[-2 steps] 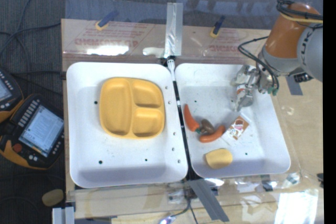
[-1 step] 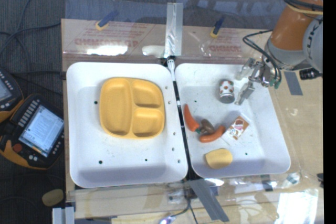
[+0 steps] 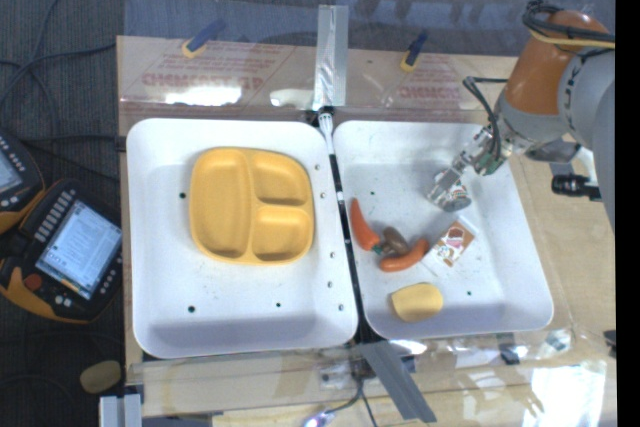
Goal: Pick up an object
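My gripper (image 3: 449, 192) hangs over the upper middle of the right bin (image 3: 520, 215), its grey fingers pointing down and left above bare bin floor. Nothing shows between them. Below it and to the left lie an orange carrot-shaped piece (image 3: 362, 224), a small brown piece (image 3: 394, 239) and an orange-red sausage-shaped piece (image 3: 403, 258), touching one another. A small white and red packet (image 3: 452, 246) lies just below the gripper. A yellow rounded block (image 3: 416, 301) sits near the bin's front edge.
The left bin (image 3: 160, 315) holds a yellow divided tray (image 3: 250, 203). A metal divider strip (image 3: 331, 55) stands behind the seam between the bins. Handheld controllers (image 3: 60, 245) and cables lie left of the bench.
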You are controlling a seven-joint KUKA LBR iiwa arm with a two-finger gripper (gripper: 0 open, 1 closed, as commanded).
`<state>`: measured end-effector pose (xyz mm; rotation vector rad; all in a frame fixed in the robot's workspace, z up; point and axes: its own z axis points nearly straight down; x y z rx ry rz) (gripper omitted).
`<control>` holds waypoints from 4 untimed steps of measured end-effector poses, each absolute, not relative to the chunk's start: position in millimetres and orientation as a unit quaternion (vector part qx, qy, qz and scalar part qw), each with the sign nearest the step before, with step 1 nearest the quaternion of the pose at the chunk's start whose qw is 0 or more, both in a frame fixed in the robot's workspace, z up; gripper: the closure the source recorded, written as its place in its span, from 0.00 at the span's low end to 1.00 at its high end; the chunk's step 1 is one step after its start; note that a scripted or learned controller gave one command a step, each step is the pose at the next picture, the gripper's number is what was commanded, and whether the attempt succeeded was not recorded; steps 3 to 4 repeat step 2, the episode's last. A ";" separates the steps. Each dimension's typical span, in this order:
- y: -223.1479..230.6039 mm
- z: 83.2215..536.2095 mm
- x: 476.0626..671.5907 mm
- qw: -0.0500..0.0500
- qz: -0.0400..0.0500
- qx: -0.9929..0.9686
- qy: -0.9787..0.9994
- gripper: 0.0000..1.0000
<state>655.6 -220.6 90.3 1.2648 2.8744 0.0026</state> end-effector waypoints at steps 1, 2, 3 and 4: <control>-222.5 102.9 659.1 0.010 -0.002 0.402 0.915 1.00; -175.3 182.5 646.5 0.000 -0.002 0.580 0.814 1.00; -175.3 182.5 646.5 0.000 -0.002 0.580 0.814 1.00; -175.3 182.5 646.5 0.000 -0.002 0.580 0.814 1.00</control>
